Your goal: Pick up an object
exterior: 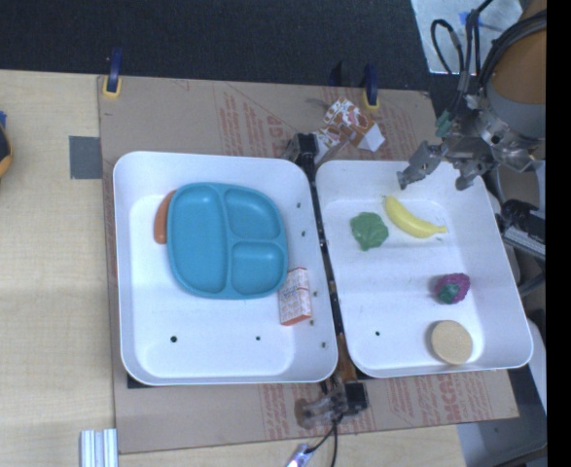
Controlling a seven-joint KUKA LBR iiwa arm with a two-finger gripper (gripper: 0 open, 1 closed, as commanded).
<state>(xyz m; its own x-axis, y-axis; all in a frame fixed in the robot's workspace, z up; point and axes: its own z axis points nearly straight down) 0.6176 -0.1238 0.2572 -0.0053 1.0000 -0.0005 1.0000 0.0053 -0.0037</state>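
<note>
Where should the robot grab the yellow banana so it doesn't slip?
Probably across its middle, coming straight down from above. The banana lies flat in the right bin, long and thin, with bare floor on both sides, so the gripper can pinch its narrow width.

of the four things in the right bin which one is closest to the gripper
The yellow banana. It lies just below the gripper at the bin's far end; the green broccoli, purple piece and tan round disc all sit farther off.

I see a light wooden bench with brown cardboard on it, and dark carpet behind.
</note>
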